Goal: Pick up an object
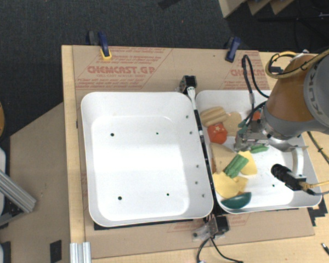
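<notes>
While the arm reaches in over the right bin (296,199), its gripper (248,140) sits low among small toy-like objects; whether it is spread or pinching, I cannot tell. Near it lie a red rounded piece (217,133), a tan loaf-shaped block (213,115), a green stick (236,165), yellow pieces (229,185) and a dark teal curved dish (237,201). The left bin (142,158) is smooth white plastic with rounded corners.

Grey arm (318,97), orange band, seemingly black cables

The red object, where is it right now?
The red object lies in the right bin, near its left wall, just below the tan piece and left of the gripper.
</notes>
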Robot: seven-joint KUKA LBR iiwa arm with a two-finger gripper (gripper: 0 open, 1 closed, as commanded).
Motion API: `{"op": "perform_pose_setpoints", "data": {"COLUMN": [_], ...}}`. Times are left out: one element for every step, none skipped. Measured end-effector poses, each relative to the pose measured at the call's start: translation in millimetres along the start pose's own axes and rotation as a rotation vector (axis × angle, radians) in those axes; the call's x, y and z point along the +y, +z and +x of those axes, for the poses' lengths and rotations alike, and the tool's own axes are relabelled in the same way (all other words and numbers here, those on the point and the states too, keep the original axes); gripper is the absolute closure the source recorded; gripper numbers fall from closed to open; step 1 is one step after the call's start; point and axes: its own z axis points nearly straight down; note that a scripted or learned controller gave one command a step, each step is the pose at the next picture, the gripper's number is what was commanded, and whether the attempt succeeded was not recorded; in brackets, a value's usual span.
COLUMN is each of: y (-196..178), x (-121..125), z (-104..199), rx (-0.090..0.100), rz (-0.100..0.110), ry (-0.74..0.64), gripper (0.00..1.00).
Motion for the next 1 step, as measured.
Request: {"op": "perform_pose_setpoints", "data": {"y": [-78.6], "x": [-6.7], "z": [44.6], "rx": [0.003], "rz": [0.002], "ry": [-0.007], "gripper": [1.00]}}
